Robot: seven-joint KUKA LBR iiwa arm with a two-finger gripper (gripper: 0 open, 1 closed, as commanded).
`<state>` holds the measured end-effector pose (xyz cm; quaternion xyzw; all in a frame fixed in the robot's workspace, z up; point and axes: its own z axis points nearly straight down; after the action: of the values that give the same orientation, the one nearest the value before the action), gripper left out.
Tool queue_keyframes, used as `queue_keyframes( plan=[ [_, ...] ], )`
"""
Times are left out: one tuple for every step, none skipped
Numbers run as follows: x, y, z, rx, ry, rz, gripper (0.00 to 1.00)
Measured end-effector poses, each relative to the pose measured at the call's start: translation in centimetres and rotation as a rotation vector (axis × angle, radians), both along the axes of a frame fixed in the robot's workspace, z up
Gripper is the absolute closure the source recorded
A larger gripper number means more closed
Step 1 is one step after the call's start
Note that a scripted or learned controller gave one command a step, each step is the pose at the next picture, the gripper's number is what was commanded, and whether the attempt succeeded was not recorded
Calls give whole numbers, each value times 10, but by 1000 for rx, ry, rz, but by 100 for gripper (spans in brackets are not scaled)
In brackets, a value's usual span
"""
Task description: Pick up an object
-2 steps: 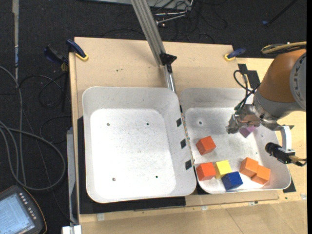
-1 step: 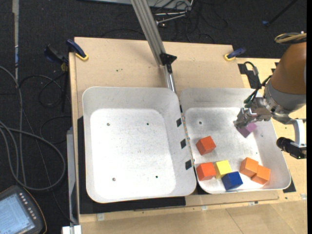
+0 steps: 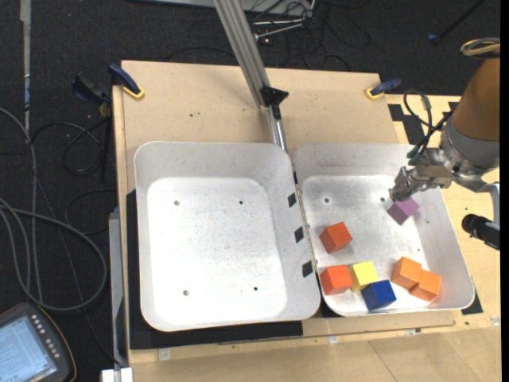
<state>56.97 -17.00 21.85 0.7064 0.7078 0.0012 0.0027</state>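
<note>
Tool (image 3: 402, 191) sits right over the purple block (image 3: 403, 209) at the far right of the right bin (image 3: 350, 188), touching or just above it; can't tell if block is gripped. Step looks like the grab. Next: close on block & lift straight up, w/o nudging it to the wall

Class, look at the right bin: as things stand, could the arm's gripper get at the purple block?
Probably yes. The gripper hangs right above the purple block, which lies apart from the orange block and the others, with nothing over it. The right bin's wall is near but looks clear.
</note>
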Motion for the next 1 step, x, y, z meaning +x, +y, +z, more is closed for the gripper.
queue_keyframes(
  plan=[
    [-14, 47, -2, 4, 6, 5, 100]
  ],
)
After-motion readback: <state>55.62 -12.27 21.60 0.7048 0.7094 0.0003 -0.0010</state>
